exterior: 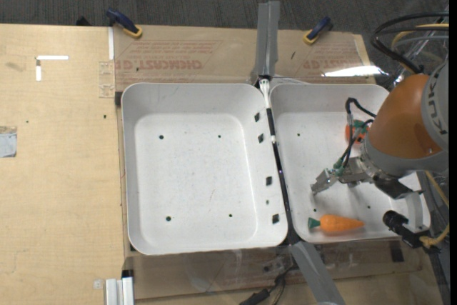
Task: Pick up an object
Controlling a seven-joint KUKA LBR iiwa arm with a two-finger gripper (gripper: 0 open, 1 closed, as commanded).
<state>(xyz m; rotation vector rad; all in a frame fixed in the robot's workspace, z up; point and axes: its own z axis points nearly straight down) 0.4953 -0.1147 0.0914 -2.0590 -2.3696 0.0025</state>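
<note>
Nearest, a toy carrot (340, 225) lies flat on the floor of the right bin (300, 153), close to its front wall with its green end toward the divider; lying free and on its side, it looks like the likeliest thing to pick. Just behind it the tool (327, 181) hangs low over the bin floor, angled toward the divider, with nothing visibly between its tips; whether they are apart or together I cannot tell. Beyond that, the orange band (403, 121) hides part of the bin, and a small orange-red thing (351, 131) peeks out beside it. Leftward sits the left bin (136, 153), and clamps (125, 22) at the far edge pin the cardboard to the desk (50, 175)
</note>
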